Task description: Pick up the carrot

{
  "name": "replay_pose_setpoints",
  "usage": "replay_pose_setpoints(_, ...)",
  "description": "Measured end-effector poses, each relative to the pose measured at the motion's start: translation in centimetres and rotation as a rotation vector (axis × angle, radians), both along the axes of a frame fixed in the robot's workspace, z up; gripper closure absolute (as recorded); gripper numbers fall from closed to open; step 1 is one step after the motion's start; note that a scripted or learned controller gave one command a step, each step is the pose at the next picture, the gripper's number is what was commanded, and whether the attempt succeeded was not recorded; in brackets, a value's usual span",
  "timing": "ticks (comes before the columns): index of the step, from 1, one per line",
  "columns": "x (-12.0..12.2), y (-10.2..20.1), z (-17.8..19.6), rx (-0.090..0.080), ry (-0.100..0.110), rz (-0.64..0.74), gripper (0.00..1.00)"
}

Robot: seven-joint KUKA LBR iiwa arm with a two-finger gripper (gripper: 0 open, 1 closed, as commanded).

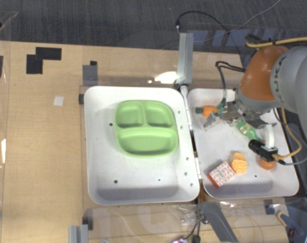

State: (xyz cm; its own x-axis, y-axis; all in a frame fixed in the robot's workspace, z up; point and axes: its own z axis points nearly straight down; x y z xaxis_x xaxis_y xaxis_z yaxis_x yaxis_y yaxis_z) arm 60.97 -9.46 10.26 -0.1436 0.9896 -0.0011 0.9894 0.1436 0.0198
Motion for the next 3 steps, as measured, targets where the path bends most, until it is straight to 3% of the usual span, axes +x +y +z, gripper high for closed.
replay_pose_setpoints(1, 5.7, -0.6, -1.5, -0.002, 0.034, 0.036, 0.00)
replay_pose_setpoints(2, 6.1, -1.9, 8.4, 0.001, 0.013, -0.347, 0.00)
replay_pose_setpoints(3, 6.1, -2.0, -1.5, 0.000, 0.012, -0.217, 0.00)
